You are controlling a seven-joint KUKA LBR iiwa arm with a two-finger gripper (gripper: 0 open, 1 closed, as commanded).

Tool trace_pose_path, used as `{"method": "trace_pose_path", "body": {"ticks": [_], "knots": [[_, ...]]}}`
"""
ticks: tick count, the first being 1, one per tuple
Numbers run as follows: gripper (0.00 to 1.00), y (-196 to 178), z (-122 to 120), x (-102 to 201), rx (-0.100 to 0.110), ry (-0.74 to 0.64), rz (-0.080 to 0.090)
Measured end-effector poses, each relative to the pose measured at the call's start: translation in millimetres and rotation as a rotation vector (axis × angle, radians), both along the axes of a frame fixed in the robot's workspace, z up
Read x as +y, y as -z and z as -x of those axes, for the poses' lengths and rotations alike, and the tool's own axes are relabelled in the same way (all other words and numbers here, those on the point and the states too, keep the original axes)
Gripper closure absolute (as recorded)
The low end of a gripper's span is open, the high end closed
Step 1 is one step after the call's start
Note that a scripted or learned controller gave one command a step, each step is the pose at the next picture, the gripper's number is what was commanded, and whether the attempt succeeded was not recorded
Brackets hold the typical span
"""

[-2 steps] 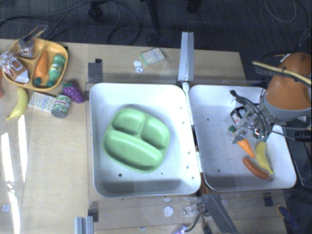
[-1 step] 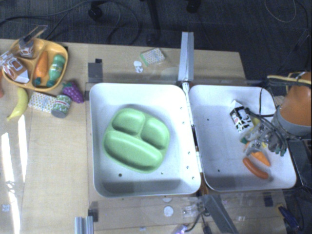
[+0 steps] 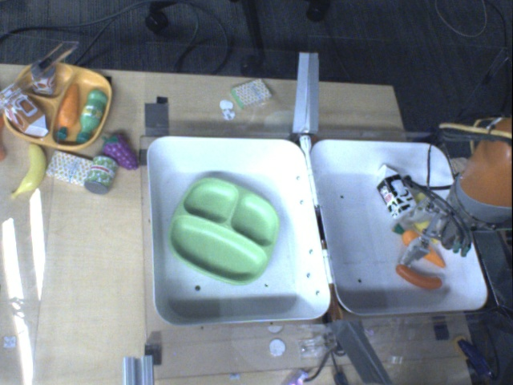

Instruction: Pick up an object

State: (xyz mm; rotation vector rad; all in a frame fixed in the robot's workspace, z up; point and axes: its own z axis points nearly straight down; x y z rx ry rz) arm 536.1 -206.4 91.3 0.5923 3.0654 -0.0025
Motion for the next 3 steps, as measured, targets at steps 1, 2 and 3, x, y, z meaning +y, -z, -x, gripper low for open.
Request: {"method": "trace_pose_path", "body": {"ticks": [1, 2, 3], "knots": [[1.0, -14, -4, 1, -0.01, -0.001, 0.001], [0.0, -14, -4, 2, -0.01, -0.001, 0.001], [1.0, -26, -7, 3, -0.019, -0.001, 0.001]]}}
